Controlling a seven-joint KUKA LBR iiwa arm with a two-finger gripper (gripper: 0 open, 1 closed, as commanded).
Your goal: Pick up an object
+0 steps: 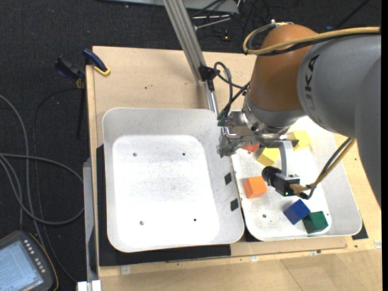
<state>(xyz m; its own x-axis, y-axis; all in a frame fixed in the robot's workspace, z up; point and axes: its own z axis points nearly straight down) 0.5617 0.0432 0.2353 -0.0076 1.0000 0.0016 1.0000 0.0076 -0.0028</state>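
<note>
My gripper [241,145] hangs over the far left part of the right bin [347,222], under the grey and orange arm. A small red piece [251,147] peeks out right beside it; whether it is held cannot be told. A yellow block [268,156] lies just to its right, and another yellow block [301,139] sits farther back. An orange block [254,187] rests in front of the gripper. Near the bin's front lie a blue block [296,211] and a green block [316,222], touching each other.
The left bin [115,162] stands beside the right one, their rims meeting under the gripper. A slanted metal pole [185,29] rises at the back. A blue and yellow clamp [91,62] grips the bench's far left corner.
</note>
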